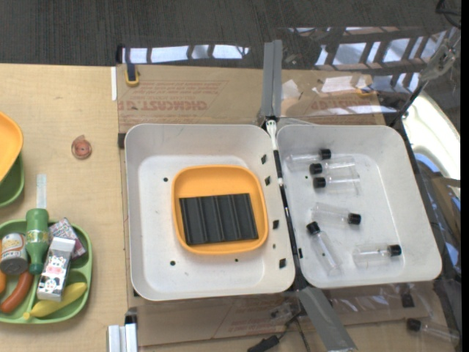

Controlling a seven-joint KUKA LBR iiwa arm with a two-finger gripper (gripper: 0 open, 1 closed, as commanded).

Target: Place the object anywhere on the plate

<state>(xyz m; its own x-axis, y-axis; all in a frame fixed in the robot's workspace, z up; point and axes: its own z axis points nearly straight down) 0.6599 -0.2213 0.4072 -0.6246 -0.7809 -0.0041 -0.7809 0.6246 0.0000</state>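
Right bin (pixel 410 196) held six clear vials with black caps: nearest (pixel 377 254) by front right corner, farthest (pixel 325 154) toward back left. None touched plate. Yellow plate (pixel 220 176), bearing dark ribbed insert (pixel 220 218), lay centred in left bin (pixel 146 218). Pincer state could not be told.

The one legible marking is red print on the cardboard sheet (pixel 192 97) lying behind the left bin (pixel 146 218); it shows reversed, as mirror writing, and seems to spell "CHEMCAST", with smaller red lines beneath too fine to read. Labels on the small packages in the green tray (pixel 73 303) are blurred.
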